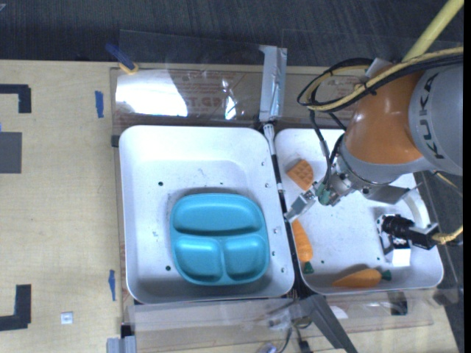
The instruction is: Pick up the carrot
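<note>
Nothing is lifted yet: the carrot (pixel 301 241) lies against the right bin's (pixel 423 271) left wall, just below the claw (pixel 305 199). Whether the claw is apart or together, I cannot tell. A second carrot (pixel 357 276) and a waffle (pixel 299 173) share that bin; the left bin (pixel 147 168) holds a blue tray (pixel 218 235).

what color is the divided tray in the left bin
Light blue, turquoise tray; clear in the camera view.

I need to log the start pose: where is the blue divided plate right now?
The blue divided plate lies in the left bin, toward its near edge, across the divider from the carrot in the right bin.
</note>
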Tool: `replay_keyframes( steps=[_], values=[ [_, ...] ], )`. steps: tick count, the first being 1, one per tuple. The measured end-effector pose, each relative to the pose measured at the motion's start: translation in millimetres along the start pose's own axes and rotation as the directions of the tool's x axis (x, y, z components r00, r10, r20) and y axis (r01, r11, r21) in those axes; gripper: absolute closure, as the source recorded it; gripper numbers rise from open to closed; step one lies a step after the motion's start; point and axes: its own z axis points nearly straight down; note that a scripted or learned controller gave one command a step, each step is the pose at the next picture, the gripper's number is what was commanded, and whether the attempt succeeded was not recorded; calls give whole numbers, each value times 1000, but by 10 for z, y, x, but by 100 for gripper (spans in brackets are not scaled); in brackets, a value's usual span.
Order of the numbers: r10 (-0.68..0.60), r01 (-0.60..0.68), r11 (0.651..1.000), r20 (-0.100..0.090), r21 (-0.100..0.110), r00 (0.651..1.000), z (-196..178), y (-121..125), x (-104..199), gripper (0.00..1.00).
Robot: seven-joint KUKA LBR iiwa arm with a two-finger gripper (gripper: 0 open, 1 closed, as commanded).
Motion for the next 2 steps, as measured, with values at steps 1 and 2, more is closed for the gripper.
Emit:
replay_keyframes(
  steps=[1, 2],
  values=[
    [-86, 86, 996, -1, 5, 996, 5, -567, -4, 0],
    [-270, 270, 963, 0, 2, 963, 7, -272, 311, 0]
  ],
)
